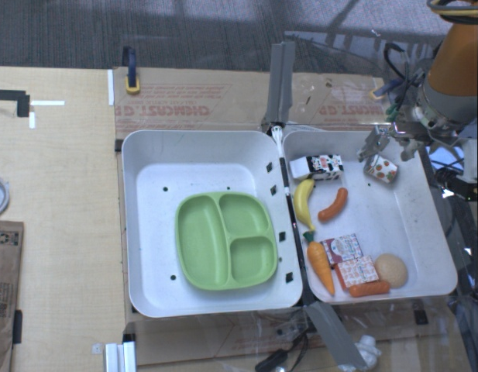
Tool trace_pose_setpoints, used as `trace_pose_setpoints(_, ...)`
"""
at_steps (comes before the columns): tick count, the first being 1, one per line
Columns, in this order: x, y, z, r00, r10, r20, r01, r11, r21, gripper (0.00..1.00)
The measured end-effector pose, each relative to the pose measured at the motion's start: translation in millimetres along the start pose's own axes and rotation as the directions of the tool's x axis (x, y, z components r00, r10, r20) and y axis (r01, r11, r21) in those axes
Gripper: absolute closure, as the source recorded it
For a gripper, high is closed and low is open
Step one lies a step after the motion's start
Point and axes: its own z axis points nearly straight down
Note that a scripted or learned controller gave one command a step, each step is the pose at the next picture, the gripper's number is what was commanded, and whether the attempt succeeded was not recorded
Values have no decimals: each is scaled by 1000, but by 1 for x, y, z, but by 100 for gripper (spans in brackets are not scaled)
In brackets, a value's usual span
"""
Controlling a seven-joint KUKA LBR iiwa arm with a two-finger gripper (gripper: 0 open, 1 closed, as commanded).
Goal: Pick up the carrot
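one carrot [320,266] near bin's front, pincer [387,147] well apart, far corner

Gripper [376,147] hangs low from the bent wrist.

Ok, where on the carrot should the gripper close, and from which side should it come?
Probably from straight above, closing across the carrot at its thick upper-middle. It lies flat, pointing toward the bin's near edge, with the dividing wall close on one side and a red-and-white packet on the other, so keep the fingers narrow.
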Motion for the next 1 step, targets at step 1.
trace_pose_setpoints(1, 52, -32, 120, 990, -144, 0, 144, 990, -1, 0)
